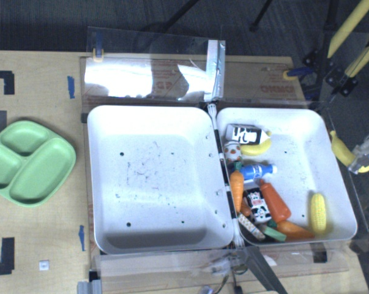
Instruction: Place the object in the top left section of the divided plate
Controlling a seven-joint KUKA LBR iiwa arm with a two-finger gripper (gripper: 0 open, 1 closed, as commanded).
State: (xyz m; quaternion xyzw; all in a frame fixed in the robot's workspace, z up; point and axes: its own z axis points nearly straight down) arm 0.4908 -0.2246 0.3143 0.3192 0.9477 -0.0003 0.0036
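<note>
A green divided plate [57,144] rests on the wooden bench at the far left, outside the bins. It has two small sections at its upper left and one long section at its lower right. The right bin [294,127] holds several toy foods along its left wall: a banana [258,147] on a black-and-white carton [242,133], a blue bottle [256,172], a carrot [236,189] and a red-orange piece [275,202]. A corn cob [317,212] lies apart near the right wall.
The left bin [153,176] is a bare white tray between the plate and the right bin. A clear panel [150,72] stands behind it. Yellow stands and a clamp [343,41] sit at the upper right, and a yellow curved piece [341,149] lies outside the right bin.
</note>
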